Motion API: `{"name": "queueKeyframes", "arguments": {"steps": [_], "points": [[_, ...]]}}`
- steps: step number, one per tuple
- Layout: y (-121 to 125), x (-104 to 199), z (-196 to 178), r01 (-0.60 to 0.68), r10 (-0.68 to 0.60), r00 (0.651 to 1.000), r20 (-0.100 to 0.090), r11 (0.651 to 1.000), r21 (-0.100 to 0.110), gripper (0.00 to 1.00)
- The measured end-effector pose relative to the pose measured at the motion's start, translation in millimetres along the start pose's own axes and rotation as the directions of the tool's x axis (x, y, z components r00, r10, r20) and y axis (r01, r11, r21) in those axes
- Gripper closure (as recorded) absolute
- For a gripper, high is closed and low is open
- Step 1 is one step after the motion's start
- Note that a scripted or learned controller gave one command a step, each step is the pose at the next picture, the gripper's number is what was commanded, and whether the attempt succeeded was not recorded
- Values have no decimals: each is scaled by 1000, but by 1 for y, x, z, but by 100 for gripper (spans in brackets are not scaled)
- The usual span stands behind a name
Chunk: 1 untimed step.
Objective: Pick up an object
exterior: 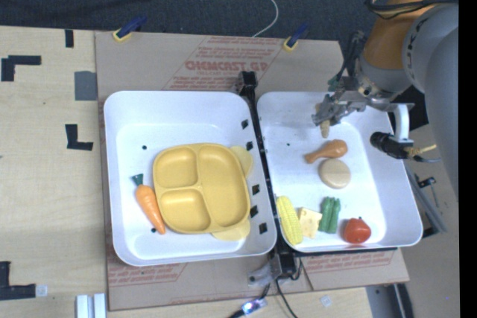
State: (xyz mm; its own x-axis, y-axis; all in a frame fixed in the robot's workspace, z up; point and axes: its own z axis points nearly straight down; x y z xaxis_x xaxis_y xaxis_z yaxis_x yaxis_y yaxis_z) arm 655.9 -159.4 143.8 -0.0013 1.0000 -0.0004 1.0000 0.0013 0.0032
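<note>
The grey arm with its orange band reaches in from the right, and its pincer (326, 118) hangs over the upper part of the right bin (287, 115). From this slanted look down, the metal tips blur together, so I cannot tell how far apart they stand, nor whether anything sits between them. A small tan end shows just below the tips, but whether it is part of the pincer or of some object is unclear.

Just beneath and slightly right of the pincer lies a toy chicken drumstick (326, 152), tan, with its thin end pointing left; it appears apart from the tips, though close. Below it rests a pale round bun-like piece (335, 173). Along the lower edge of the same bin sit a yellow corn cob (288, 219), a yellow cheese wedge (309, 220) touching it, a green vegetable (329, 212) just beside that, and a red tomato (357, 230) near the lower right corner.

The left bin (149, 115) holds a yellow divided plate (201, 186) (three compartments, nothing in them) and an orange carrot (150, 206) lying along the plate's left side. Both bins stand side by side on a cardboard sheet (216, 63) on the counter (45, 182).
</note>
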Motion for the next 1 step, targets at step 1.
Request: {"name": "queueKeyframes", "arguments": {"steps": [1], "points": [[-6, 4, -47, 0, 0, 1000, 0, 1000, 0, 100]]}}
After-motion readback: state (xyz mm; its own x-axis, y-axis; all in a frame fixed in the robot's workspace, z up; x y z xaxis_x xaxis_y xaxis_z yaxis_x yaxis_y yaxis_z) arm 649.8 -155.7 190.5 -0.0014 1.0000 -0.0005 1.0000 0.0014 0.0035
